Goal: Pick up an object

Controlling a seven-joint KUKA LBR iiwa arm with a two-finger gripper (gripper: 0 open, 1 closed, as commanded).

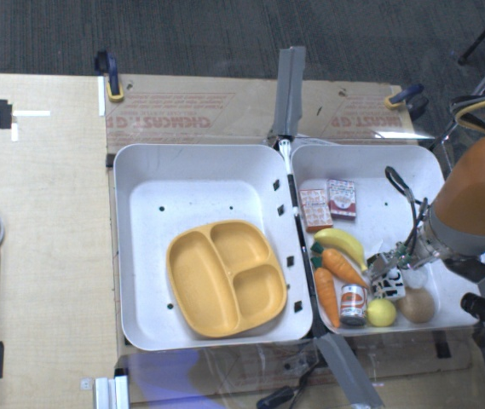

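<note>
The right bin holds two small red-and-white boxes, a banana, two carrots, a small can, a lemon and a brown round item. My gripper is low in this bin, just right of the upper carrot and above the lemon. A black-and-white patterned piece sits right under it. Nothing is clearly held.
The left bin holds a yellow divided plate. A black long-handled spoon lies at the back right of the right bin, beside the arm. The orange-banded arm overhangs the bin's right wall. Clamps sit on the cardboard behind.
</note>
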